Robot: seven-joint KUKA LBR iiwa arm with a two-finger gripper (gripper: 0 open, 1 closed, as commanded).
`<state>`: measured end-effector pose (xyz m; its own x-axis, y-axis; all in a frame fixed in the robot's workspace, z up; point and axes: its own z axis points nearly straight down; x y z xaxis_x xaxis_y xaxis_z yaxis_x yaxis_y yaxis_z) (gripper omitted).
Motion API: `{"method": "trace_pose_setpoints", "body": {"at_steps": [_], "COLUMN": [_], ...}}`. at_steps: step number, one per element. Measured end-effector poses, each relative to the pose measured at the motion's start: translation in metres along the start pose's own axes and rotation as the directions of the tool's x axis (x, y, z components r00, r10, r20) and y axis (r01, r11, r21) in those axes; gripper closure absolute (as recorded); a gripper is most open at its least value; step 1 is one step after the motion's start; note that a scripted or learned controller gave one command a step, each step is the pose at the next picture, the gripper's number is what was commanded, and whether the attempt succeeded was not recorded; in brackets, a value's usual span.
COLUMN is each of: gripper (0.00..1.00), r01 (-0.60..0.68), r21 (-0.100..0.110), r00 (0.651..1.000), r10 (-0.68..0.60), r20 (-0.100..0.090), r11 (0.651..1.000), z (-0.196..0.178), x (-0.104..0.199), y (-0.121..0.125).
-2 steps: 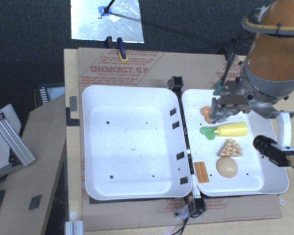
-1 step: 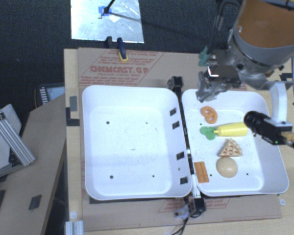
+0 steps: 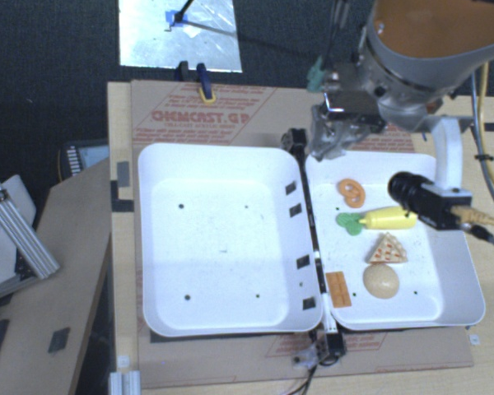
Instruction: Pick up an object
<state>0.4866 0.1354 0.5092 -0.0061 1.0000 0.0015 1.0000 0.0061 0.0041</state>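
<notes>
A shiny metal sheet [image 3: 179, 21] lies well left of the claw [image 3: 325, 142], beyond the table [image 3: 90, 220], with a blue-yellow clamp [image 3: 204, 83] nearer it.

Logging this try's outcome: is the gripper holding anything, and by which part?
Cannot be told: the gripper sits at the right bin's far left corner, fingertips unclear. Nothing visibly sits between them.

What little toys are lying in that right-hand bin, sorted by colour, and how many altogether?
Orange: 2, pretzel and cracker
Yellow with green: 1, corn
Tan: 2, pizza slice and bun
Total: 5
</notes>
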Motion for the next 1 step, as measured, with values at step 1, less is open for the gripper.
{"method": "trace_pose_setpoints", "body": {"at_steps": [1], "gripper": [1.0], "r01": [0.002], "r21": [0.002], "r00": [1.0], "r10": [-0.002], "r20": [0.0], "r11": [1.0], "z": [0.0059], "x": [0.0746], "y": [0.0]}}
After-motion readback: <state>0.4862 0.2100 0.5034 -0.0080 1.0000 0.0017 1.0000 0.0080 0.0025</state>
